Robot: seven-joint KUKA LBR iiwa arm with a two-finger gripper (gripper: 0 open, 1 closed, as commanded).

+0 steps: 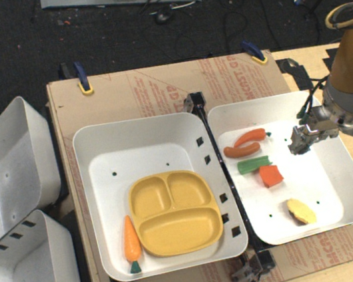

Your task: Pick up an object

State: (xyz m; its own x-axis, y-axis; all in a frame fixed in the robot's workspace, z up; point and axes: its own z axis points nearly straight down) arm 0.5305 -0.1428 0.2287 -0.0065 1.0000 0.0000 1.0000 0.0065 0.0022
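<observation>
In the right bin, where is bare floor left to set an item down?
Right bin: bare floor along the front-left corner, left of the yellow piece, and along the right wall below the gripper. Crowded: the left-centre, where sausages, green stick and red block cluster.

One fixed camera up high, looking down at a slant — both white bins, left bin (100, 204) and right bin (350, 207), sit mid-frame, the bench board (154, 93) around them, dark floor beyond its far edge.

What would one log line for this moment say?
gripper: above right bin, holding nothing seen | nearest: sausage, green block | left bin: yellow tray, carrot
</observation>
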